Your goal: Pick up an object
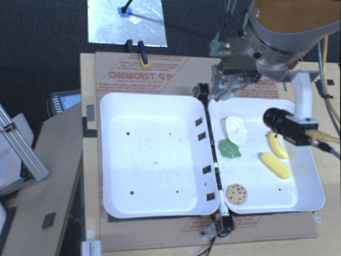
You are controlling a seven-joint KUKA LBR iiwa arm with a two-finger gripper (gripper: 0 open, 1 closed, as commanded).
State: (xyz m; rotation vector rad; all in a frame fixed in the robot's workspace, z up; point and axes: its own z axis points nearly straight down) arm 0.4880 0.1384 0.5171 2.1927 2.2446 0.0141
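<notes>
I see the arm [290,9] entering from the upper right of the view, and it is very close to the camera, so its grey body with the orange band looks large and a little blurred. The wrist points down and toward the left. Under it hangs the end effector [226,87], a dark grey metal block with cables running beside it. It stands high, near the far edge of the right bin [311,196], close to the divider between both bins. From my screen I cannot judge the state of it, because the lower part is dark and unclear.
</notes>
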